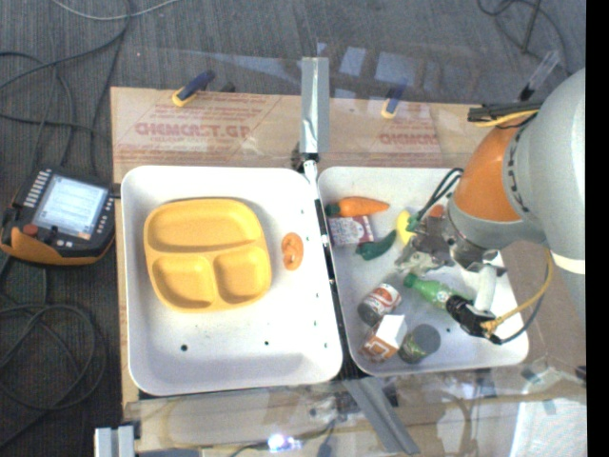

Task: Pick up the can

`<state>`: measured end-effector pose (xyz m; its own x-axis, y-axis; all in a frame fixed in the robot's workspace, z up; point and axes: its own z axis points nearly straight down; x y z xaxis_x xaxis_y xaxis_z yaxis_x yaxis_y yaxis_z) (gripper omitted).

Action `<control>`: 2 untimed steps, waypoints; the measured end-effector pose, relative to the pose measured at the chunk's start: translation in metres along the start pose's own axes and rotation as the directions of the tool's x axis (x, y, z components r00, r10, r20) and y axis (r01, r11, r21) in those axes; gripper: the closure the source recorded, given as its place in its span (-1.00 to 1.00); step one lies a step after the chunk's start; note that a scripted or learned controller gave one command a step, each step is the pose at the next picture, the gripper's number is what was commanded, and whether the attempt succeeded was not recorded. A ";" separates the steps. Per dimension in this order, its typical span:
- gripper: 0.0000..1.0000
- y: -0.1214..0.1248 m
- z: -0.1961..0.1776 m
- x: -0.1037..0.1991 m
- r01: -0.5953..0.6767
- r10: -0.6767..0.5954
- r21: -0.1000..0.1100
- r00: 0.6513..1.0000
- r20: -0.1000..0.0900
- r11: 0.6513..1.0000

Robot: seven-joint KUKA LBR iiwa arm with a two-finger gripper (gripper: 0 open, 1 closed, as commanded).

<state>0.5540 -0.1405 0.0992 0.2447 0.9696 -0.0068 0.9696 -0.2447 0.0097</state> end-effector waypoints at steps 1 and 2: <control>1.00 0.032 -0.091 -0.072 -0.147 0.147 0.013 0.989 0.001 0.989; -1.00 0.032 -0.091 -0.071 -0.145 0.145 0.014 0.989 0.000 0.989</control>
<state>0.5672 -0.2160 0.1906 0.3827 0.9239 -0.0057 0.9239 -0.3827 -0.0038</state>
